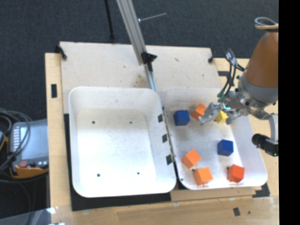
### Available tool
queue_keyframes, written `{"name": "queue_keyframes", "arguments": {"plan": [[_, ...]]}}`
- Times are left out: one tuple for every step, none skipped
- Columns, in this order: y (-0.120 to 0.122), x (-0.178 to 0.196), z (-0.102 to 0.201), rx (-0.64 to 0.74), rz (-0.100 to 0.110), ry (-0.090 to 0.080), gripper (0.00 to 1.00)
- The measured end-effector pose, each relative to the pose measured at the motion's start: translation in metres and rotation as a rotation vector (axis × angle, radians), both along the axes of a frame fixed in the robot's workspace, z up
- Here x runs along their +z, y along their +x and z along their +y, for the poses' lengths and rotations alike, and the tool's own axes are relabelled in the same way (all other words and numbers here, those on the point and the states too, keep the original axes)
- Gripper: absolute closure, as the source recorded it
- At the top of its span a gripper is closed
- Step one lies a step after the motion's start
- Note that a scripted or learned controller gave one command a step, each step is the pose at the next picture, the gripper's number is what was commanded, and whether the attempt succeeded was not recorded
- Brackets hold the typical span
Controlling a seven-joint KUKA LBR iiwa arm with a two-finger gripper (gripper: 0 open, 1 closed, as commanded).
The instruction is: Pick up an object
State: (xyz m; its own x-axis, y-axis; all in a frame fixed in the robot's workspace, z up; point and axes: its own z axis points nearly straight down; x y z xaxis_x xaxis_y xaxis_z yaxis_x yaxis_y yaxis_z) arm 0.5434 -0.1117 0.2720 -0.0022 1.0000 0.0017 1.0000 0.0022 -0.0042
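**Arm down in the right bin, going for the cluster at the top**

So here's the setup: two shallow white bins side by side on the worktop [54,125]. The left bin [117,142] has nothing to grab in it, which is probably the point, it looks like the drop-off side. All the blocks sit in the right bin [255,139], scattered loosely so each one can be approached on its own.

The arm [265,60] comes in from 3 o'clock and its gripper [212,115] is low over the top part of the right bin. It sits in a tight little group: an orange block [200,110] touching or just beside it at about 11 o'clock, a yellow block [220,117] peeking out just beside it at 3 o'clock, and a blue block [182,117] near it at 9 o'clock. My guess is the target is the orange or the yellow one, but I can't say which. I also can't tell whether the gripper is spread or pinched, the metal parts blur together, and I see nothing clearly between them, so I wouldn't call anything held.

The rest are well apart from the action: another blue block [225,147] at mid-right, an orange block [191,158] lower middle, one more orange [202,176] at 6 o'clock, and a red-orange block [236,173] at 5 o'clock.

The crowding up top is the risk: neighbours could get nudged instead of grabbed.
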Motion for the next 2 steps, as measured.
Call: {"name": "queue_keyframes", "arguments": {"plan": [[0.001,0.002,0.000,-0.002,-0.005,-0.001,0.00],[0.006,-0.056,-0.008,-0.005,0.001,-0.003,0.00]]}}
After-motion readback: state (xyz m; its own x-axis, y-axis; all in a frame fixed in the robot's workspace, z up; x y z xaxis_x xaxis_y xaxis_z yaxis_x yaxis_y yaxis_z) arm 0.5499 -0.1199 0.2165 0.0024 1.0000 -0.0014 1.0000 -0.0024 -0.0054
